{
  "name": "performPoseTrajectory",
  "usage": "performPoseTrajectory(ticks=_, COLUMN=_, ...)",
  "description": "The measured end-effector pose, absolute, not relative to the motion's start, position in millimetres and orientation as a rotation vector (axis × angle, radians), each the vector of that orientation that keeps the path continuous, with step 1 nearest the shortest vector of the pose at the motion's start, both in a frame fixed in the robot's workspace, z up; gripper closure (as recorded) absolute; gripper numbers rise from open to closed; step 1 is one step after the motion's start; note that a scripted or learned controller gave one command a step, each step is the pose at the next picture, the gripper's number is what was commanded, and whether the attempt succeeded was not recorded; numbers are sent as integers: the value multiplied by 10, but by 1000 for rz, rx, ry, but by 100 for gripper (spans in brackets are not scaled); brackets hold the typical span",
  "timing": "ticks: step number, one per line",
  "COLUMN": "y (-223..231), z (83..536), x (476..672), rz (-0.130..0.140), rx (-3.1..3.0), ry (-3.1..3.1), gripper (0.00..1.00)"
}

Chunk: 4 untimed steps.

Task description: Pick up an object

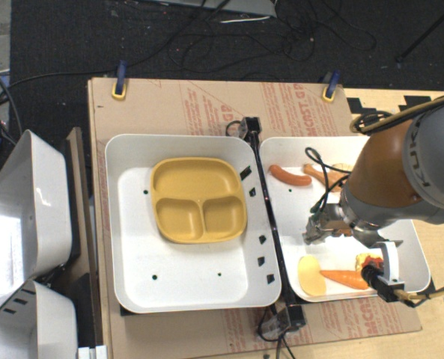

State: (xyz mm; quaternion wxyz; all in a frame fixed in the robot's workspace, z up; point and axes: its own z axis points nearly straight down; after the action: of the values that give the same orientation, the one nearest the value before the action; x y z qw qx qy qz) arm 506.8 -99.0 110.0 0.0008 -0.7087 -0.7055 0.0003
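Arm low over the right-hand bin, hunting for a pick!

The counter [207, 103] carries two white bins: the left bin [132, 275] holds a yellow divided plate [199, 199], and the arm [401, 174] leans over the right bin [420, 271]. Its end effector [320, 229] sits mid-bin, grip state impossible to tell. Nearest target, I'd say: the carrot [343, 278], just below it toward the near rim, long axis running left-right, beside a pale yellow disc [310, 275]. The sausage [290, 175] lies farther up.
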Motion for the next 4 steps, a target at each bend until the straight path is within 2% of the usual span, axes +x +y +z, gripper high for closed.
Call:
performPoseTrajectory(ticks=1, y=-983, z=1710, x=5152, rz=-6, rx=-2222, ry=-2229, gripper=100)
performPoseTrajectory(ticks=2, y=-991, z=2263, x=5067, rz=-5, rx=-2221, ry=-2228, gripper=100)
performPoseTrajectory(ticks=3, y=-992, z=2382, x=5076, rz=-2, rx=-2220, ry=-2227, gripper=100)
performPoseTrajectory(ticks=4, y=-422, z=2304, x=5133, rz=-1, rx=-2212, ry=-2229, gripper=100)
